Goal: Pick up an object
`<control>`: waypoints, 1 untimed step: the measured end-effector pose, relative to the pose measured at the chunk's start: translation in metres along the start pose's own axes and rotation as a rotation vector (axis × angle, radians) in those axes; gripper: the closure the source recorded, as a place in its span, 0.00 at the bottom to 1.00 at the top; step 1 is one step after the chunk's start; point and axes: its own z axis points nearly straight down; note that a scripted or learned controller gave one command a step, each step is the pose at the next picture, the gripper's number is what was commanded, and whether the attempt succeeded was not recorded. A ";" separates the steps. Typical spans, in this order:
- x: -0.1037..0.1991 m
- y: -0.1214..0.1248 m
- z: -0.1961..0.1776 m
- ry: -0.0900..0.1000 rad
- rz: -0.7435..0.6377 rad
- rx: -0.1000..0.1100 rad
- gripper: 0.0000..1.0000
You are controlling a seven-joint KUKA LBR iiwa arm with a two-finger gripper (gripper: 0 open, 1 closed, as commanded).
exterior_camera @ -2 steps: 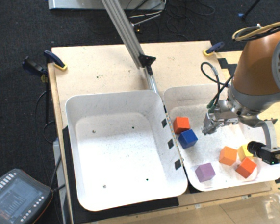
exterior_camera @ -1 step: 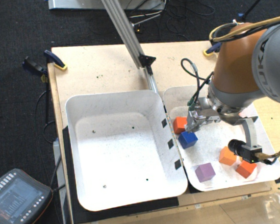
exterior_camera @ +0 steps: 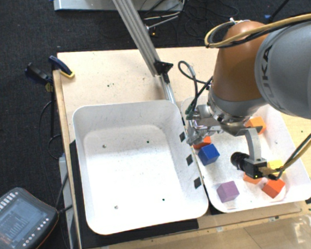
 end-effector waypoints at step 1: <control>0.045 0.001 0.010 0.000 0.001 0.004 1.00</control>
